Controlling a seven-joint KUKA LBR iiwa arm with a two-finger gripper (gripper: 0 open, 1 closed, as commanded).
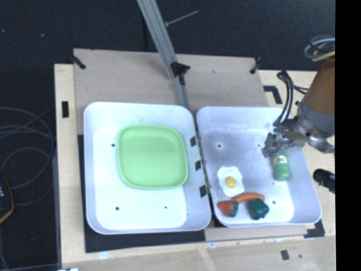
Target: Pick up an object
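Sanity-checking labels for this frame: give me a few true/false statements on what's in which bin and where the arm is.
1. The square light-green plastic plate lies in the left white bin. True.
2. The toy fried egg with the yellow yolk lies on the green plate. False: it lies on the floor of the right white bin.
3. The gripper is over the right bin, just above the small light-green bottle-like object. True.
4. The orange sausage-shaped toy sits in the left bin. False: it sits near the right bin's front edge, beside a dark green lumpy toy.
5. The arm reaches in from the view's left. False: from the right.
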